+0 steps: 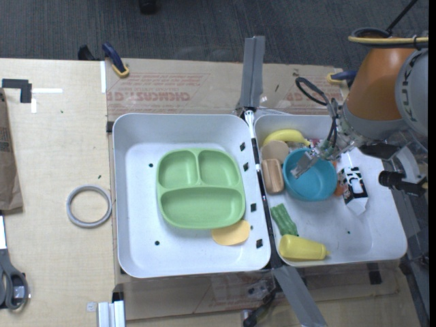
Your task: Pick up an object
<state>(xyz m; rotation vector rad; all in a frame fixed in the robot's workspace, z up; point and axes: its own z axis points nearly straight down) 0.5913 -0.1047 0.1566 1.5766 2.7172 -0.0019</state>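
Gripper [308,161] is down inside the blue bowl [311,176] in the right bin [368,240], fingertips at the bowl's far rim; can't tell how far open it is or whether it has anything. Banana [285,137] sits just far of the bowl, tan block [273,176] touching its left, green piece [283,219] and yellow piece [302,248] nearer. Left bin [133,182] holds a green tray [200,188] with a yellow disc [231,234] at its near edge.

A single fixed camera sits high above the pale wooden desk [54,148], looking down at a slant. It takes in both shallow white plastic bins [129,203] side by side, with dark grey carpet floor [204,12] along the top and the grey, orange-banded arm [388,80] entering from the right.
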